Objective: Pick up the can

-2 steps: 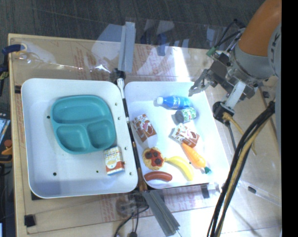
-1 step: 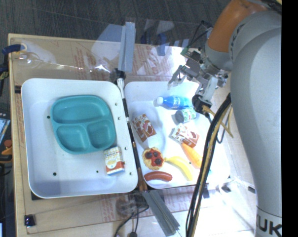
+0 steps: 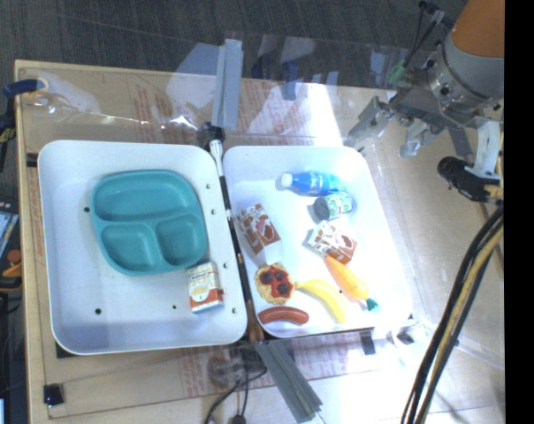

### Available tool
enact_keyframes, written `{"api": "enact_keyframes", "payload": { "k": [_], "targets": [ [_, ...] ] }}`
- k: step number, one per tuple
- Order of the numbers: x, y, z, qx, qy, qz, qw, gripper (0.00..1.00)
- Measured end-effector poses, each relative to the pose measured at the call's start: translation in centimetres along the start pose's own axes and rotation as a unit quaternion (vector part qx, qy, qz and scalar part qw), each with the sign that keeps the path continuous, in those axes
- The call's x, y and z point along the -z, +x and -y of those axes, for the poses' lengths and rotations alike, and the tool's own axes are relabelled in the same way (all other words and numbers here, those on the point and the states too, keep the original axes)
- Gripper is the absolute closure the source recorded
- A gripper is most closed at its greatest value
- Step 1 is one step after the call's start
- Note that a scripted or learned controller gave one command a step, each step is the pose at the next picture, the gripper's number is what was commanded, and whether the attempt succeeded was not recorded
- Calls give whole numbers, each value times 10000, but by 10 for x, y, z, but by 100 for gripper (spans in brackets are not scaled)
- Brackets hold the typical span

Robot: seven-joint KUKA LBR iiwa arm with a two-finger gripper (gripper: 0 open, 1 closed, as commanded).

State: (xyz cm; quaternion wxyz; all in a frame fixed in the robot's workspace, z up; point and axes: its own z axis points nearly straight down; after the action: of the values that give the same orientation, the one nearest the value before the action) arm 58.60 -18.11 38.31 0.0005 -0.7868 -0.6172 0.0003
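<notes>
1. Can (image 3: 333, 206): a small can lying on its side in the right bin (image 3: 380, 237). Its dark round end faces the viewer's left; the body is green and white. It sits just below the blue bottle (image 3: 309, 182) and above one of the cartons.

2. Count, right bin: one can; one blue bottle with a white cap, lying on its side; two red-and-white cartons, one (image 3: 258, 228) near the bin's left wall and one (image 3: 330, 241) near the centre; one carrot (image 3: 349, 283); one banana (image 3: 321, 297); one sausage (image 3: 283, 315); one round pastry topped with berries (image 3: 274, 281).

3. Count, left bin (image 3: 64, 237): one teal tray (image 3: 149, 220) with three compartments; one small carton (image 3: 203, 287) with an orange-and-white label.

4. Containers: the two white bins stand side by side, their inner walls touching. The teal tray lies in the upper centre of the left bin. The small carton stands just beside the tray's lower right corner.

5. Gripper (image 3: 392, 135): it hangs over the bench beyond the upper right corner of the right bin, well apart from the can. Its two fingers are spread with a clear gap, and nothing is between them.
</notes>
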Motion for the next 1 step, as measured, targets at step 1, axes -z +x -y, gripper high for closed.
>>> {"api": "enact_keyframes", "payload": {
  "k": [1],
  "targets": [
    [-132, 3, 105, 1224, 32, -2, 9925, 0]
  ]
}}
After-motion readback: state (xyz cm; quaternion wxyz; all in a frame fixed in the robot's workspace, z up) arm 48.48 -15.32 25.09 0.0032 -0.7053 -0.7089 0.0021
